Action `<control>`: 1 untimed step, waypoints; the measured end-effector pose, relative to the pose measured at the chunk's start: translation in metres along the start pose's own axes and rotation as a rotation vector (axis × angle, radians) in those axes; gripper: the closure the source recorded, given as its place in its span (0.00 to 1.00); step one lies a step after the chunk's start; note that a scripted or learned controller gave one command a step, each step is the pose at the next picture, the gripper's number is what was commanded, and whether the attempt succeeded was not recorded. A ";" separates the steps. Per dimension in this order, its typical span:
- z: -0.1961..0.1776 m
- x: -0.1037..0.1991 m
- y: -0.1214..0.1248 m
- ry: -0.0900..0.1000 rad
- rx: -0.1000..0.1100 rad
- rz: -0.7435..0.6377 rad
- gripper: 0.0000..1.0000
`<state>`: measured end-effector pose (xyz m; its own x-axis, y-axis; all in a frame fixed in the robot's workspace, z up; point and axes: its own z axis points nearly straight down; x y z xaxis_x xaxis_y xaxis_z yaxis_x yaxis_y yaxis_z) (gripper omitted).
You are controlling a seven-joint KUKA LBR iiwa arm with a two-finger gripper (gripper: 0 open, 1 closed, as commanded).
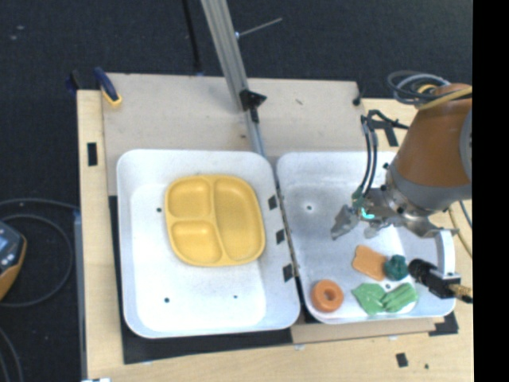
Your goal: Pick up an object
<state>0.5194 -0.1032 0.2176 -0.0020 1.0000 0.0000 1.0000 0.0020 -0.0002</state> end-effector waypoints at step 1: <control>-0.001 0.000 0.000 0.000 -0.001 0.000 0.00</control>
<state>0.5199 -0.1032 0.2181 -0.0022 1.0000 -0.0002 1.0000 0.0022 0.0013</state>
